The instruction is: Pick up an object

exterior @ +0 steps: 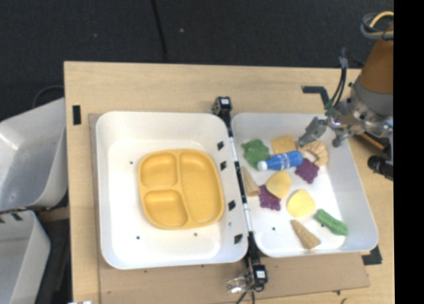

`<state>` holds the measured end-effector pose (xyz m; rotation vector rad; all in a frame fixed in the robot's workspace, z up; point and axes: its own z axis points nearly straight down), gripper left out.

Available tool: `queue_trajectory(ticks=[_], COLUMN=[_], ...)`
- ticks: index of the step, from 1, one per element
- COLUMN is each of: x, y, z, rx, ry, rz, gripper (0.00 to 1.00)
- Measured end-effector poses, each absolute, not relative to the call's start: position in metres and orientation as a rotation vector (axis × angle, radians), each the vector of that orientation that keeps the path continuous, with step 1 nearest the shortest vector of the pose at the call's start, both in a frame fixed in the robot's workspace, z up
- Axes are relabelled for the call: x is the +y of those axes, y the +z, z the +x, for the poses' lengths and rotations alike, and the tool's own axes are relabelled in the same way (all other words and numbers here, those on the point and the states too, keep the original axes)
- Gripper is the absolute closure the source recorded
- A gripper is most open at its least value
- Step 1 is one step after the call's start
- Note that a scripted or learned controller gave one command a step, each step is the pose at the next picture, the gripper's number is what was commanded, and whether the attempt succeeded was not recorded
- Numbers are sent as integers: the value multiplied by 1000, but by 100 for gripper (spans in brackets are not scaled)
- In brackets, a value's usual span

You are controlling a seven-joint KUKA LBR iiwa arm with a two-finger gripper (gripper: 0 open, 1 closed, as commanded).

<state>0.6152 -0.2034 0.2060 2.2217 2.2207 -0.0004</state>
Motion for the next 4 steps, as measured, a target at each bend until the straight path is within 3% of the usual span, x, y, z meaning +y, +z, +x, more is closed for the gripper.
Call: queue_trajectory(ticks=[1, 2, 3, 4], x=[-197, -110, -80, -83], y=[233, 321, 479, 481], z=[609, 550, 510, 512], rx=[2219, 2226, 2219, 2224], ry=[-2, -4, 17, -1], rz=[2221, 2221, 2205, 2211], gripper=[0, 0, 0, 100])
